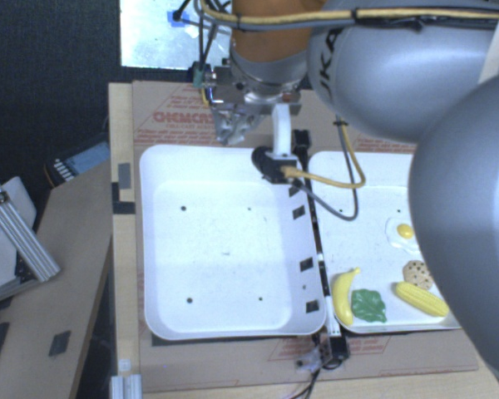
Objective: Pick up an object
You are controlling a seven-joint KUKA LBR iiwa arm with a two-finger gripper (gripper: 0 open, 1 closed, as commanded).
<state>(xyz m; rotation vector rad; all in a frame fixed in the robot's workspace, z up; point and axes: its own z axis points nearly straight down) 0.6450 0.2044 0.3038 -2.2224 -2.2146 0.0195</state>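
**Toy food sits in the right bin, pincer far away at the top**

Toy food lies in the near corner of the right bin point(374, 194). A yellow banana point(343, 296) rests by the wall between the two bins. Its long side runs up and down the picture, with the curved top tip leaning right. A green leafy piece point(368, 306) touches the banana on its right side. A yellow corn cob point(420, 298) lies near the leafy piece. Its long side slants, with one end up to the left and the other end down to the right. A round brown cookie point(415, 272) sits just above the corn. A fried egg point(403, 232) lies farther up, partly hidden by the big grey arm.

The pincer point(233, 129) hangs over the brown surface point(175, 115) past the far edge of the left bin point(224, 248). It is well apart from all the food. It is too blurry to tell if it is spread or pressed together.
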